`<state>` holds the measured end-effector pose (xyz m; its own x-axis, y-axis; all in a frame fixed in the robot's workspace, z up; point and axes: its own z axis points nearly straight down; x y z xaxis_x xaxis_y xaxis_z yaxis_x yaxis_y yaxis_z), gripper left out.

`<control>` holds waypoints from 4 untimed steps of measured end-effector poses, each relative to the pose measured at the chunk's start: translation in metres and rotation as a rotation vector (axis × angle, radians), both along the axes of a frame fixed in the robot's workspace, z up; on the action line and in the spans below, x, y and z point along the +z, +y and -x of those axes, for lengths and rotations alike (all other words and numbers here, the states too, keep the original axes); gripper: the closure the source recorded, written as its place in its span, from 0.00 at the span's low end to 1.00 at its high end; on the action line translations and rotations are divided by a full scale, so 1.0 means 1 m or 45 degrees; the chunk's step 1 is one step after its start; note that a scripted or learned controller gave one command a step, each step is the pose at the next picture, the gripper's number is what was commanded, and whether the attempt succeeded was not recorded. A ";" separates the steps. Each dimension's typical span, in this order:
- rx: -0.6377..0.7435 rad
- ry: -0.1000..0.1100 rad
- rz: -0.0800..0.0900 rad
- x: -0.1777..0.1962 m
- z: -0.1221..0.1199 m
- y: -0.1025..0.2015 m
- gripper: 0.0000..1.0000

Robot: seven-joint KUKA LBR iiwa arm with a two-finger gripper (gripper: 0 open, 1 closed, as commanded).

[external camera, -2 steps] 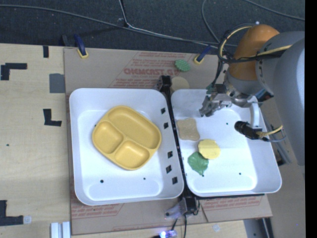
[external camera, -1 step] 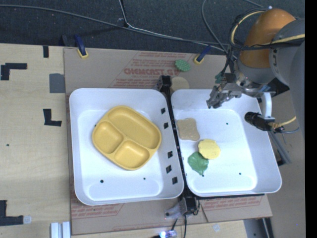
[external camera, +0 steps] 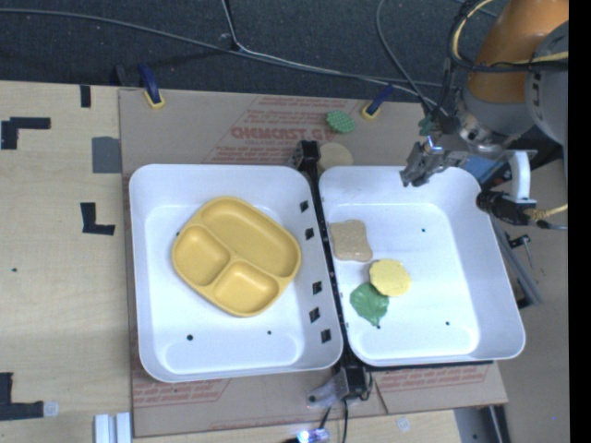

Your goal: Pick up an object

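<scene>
Your gripper (external camera: 421, 169), jaw state untellable, hangs over the right bin (external camera: 462, 340) holding a tan slab (external camera: 351, 241), yellow disc (external camera: 390, 277), green piece (external camera: 368, 303).

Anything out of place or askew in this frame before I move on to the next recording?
One stray: a small green item lies on the cardboard behind the bins, outside both. The yellow divided plate sits rotated in the left bin. The tan piece, yellow disc and green piece cluster by the divider.

Robotics laboratory test cell: a plywood worktop (external camera: 55, 247) carrying black marker patches, a cardboard sheet (external camera: 249, 127) clamped at its far edge, two white bins (external camera: 148, 275), loose cables (external camera: 277, 58), and a mounted industrial arm (external camera: 517, 53).
</scene>
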<state>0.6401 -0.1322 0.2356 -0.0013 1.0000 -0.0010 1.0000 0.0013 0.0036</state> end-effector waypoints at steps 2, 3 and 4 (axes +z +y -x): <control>0.002 0.008 -0.001 0.017 0.017 0.041 1.00; 0.006 0.009 -0.003 0.006 0.025 0.102 1.00; 0.002 0.008 0.000 0.001 0.040 0.141 1.00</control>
<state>0.6001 0.0090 0.2364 -0.0026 1.0000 -0.0006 1.0000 0.0026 -0.0030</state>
